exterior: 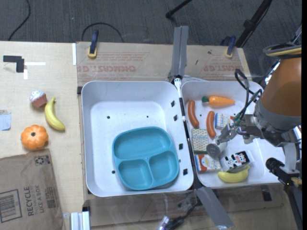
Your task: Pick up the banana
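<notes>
Banana [234, 176] lies in right bin [259, 176], at its near edge, roughly flat, curve up. Touching or just above it: small black-and-white carton [237, 159] and an orange-and-white carton [207, 163]. Same bin also holds two sausages [192, 113] [210, 123], a carrot [219, 100] at the far side, a waffle-like square [199, 139], a small blue-white pack [221, 120], and a round grey piece [213, 150]. Print on the packs too small to read.

Left bin [96, 128] holds one blue divided plate [145, 156], three compartments, nothing in them.

On the bench left of the bins: second banana [53, 115], cupcake [38, 99] just beside it, small pumpkin [34, 137]. Brown paper bag [29, 190] at near left, printed "RECYCLE" with a barcode. Cardboard [129, 61] behind the bins has mirrored red lettering, not clearly readable.

Gripper [225, 136] is over the right bin's middle, above the waffle and grey piece, apart from the banana. Metal tips blur into clutter; cannot tell how wide they stand or whether they touch anything. Nothing visibly held.
</notes>
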Tool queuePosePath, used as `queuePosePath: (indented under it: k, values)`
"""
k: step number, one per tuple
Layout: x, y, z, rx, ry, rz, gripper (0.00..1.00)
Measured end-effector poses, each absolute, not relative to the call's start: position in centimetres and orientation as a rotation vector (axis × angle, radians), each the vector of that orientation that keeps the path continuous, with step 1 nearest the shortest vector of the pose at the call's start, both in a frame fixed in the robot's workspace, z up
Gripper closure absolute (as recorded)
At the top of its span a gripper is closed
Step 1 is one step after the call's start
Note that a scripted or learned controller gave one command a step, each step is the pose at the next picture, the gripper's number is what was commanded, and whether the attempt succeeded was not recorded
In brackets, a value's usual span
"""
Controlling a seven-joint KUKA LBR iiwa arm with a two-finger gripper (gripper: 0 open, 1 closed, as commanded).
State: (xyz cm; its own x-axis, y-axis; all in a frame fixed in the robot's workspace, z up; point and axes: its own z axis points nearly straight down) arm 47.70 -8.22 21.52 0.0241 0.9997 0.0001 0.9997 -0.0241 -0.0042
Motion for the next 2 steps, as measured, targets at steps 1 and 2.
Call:
queuePosePath:
  k: [1,2]
  values:
    - [47.86,-2.74,25.71,-1.977,-2.443,0.002,0.0]
    - [47.93,-2.86,26.55,-1.98,-2.44,0.004,1.0]
